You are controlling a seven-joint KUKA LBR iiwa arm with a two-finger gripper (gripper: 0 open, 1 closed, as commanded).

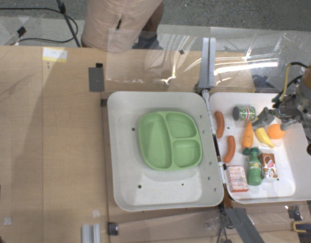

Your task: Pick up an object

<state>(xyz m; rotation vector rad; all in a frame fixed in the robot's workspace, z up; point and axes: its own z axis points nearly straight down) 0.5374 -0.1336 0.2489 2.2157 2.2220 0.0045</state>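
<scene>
The right bin (297,186) holds several toy foods: a green can (244,113), two sausages (219,124) (230,149), a carrot (247,134), a banana (263,136), an orange (276,131), a green bottle (254,167), a brown packet (267,166) and a pink box (237,178). My gripper (278,119) reaches in from the right edge and hovers just above the orange and the banana. Its fingers are spread, with nothing between them.
The left bin (125,186) holds a green divided plate (170,139). A grey divider post (208,65) stands behind the seam of the bins. A person in beige clothing (120,14) stands beyond the bench.
</scene>
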